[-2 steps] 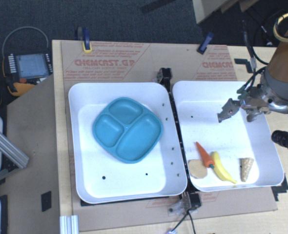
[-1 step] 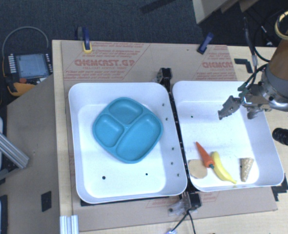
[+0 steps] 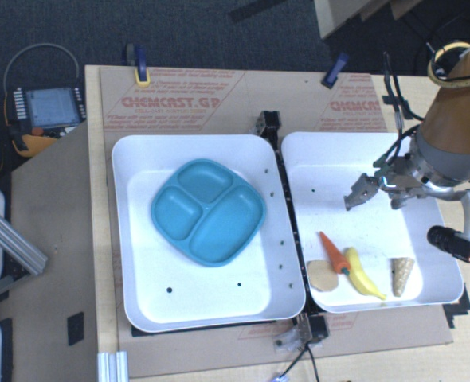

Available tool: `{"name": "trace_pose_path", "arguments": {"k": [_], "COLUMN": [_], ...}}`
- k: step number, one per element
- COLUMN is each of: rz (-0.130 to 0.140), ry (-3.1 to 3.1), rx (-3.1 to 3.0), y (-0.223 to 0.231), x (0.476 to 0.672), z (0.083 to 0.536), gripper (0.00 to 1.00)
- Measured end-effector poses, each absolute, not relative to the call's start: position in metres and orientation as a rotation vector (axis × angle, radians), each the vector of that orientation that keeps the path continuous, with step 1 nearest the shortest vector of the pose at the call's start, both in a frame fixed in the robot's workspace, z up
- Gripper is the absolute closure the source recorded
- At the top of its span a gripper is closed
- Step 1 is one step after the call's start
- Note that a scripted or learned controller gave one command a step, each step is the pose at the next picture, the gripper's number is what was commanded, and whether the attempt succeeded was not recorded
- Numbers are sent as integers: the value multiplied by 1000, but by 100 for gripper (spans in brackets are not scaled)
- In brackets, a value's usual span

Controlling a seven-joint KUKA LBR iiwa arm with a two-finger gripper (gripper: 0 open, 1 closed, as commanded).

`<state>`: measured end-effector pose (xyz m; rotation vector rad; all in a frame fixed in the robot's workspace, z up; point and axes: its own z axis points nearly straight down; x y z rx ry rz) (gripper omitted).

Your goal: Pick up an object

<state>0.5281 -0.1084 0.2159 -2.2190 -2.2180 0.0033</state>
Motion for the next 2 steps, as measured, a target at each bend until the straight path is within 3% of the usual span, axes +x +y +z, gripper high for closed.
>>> {"name": "trace_pose_path", "arguments": {"k": [2], "rz": [3], "ry": [-2217], "rx": [-2219], "y": [-114], "x": [524], "z": [111], "gripper": [0]}}
